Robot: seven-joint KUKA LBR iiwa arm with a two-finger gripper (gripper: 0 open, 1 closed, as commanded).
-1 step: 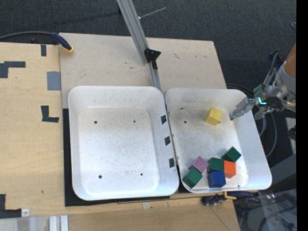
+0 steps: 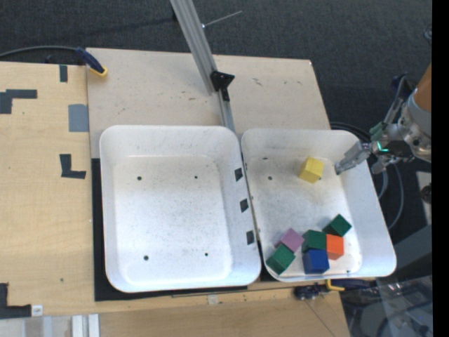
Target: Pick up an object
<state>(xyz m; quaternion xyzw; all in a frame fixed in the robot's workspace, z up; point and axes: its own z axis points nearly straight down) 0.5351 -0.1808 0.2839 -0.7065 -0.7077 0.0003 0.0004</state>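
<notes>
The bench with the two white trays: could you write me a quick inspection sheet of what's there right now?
Surface: pale wooden bench bearing two shallow white bins, left bin and right bin, side by side on a dark mat.
Job's things: all in the right bin: yellow block alone near the top; clustered at the bottom, two green blocks, a darker green block, purple block, blue block, orange block.
Clutter: grey tape patches on the bench's left.
Grippers: gripper over the right bin's upper right rim, nothing between its fingers.
Cables: black cable at top left.
Surroundings: slanted metal rail; dark floor.
</notes>
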